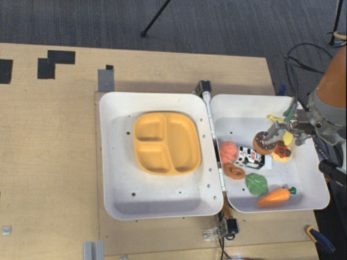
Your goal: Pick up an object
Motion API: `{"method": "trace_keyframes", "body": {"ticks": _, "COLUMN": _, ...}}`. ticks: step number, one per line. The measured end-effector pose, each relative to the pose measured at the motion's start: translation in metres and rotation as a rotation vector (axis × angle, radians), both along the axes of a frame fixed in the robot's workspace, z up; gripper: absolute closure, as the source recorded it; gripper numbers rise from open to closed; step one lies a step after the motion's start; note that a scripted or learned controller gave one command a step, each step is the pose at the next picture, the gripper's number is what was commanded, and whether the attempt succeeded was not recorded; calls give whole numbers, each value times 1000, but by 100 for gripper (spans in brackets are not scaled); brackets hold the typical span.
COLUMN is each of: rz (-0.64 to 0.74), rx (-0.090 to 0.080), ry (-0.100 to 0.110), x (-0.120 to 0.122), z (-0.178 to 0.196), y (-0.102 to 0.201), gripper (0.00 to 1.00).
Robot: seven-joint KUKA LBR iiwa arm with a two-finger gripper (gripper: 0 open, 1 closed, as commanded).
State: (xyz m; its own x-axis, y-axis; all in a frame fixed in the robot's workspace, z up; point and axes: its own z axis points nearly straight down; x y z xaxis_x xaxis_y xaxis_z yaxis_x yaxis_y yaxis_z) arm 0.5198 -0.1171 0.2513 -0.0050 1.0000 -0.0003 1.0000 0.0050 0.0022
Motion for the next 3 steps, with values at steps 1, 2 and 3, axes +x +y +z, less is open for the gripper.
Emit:
{"method": "trace_keyframes", "body": {"ticks": 1, "rz": -26, "rx": 2, "ry": 7, "x": 129, "z": -140, "y": -24, "gripper": 0}}
{"method": "trace_keyframes", "body": {"ticks": 2, "rz": 195, "rx": -7, "ry": -27, "x": 44, "z": -154, "y": 29, "gripper": 0}}
{"method": "trace_keyframes", "body": {"ticks": 3, "rz": 173, "rx": -8, "ry": -40, "x": 28, "z": -155, "y": 28, "gripper": 0}}
